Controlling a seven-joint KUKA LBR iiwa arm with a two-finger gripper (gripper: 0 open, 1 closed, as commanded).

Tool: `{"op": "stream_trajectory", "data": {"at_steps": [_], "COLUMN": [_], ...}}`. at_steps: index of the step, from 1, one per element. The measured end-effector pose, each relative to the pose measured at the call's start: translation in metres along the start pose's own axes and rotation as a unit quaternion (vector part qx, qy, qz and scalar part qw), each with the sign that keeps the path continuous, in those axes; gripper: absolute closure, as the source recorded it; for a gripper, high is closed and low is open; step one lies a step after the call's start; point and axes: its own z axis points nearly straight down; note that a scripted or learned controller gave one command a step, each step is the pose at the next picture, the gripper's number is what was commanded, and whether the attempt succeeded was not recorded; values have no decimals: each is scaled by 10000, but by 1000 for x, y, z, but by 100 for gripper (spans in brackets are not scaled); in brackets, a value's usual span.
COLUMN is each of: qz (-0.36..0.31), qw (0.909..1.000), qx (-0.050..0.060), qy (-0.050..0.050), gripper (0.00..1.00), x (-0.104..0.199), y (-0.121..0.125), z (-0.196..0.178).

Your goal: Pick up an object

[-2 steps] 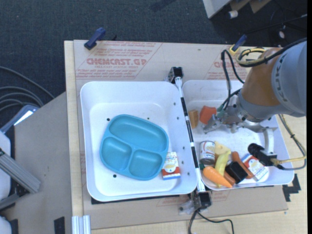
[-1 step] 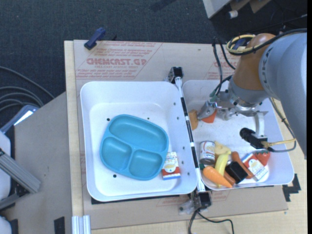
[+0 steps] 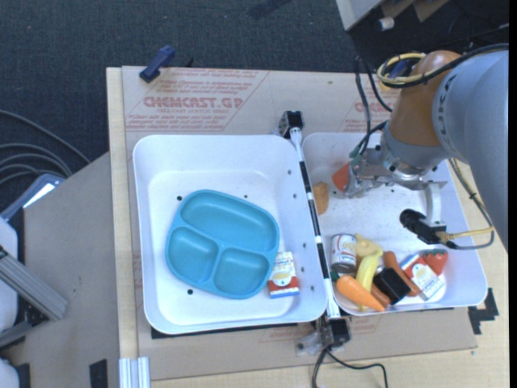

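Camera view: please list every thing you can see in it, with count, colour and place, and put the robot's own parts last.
bins: 2, white, side by side on the bench
divided plate: 1, light blue, in the left bin
small carton: 1, white with red and yellow, in the left bin, at the plate's lower right edge
tan piece: 1, tan, right bin, near the divider
can: 1, silver with a printed label, right bin, lower left
banana: 1, yellow, right bin, beside the can
carrot: 1, orange, right bin, front edge
black block: 1, black, right bin, front
clip: 1, blue, on the bench's far left corner
arm: 1, grey with an orange band, over the right bin
end effector: 1, dark, low over the right bin, by a red-orange item
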Motion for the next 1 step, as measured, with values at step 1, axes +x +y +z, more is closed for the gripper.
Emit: {"op": "stream_trajectory", "data": {"at_steps": [1], "qz": [11], "qw": [10000], "qx": [14], "qy": [11], "gripper": [100], "x": [15], "y": [-89], "z": [-90]}}
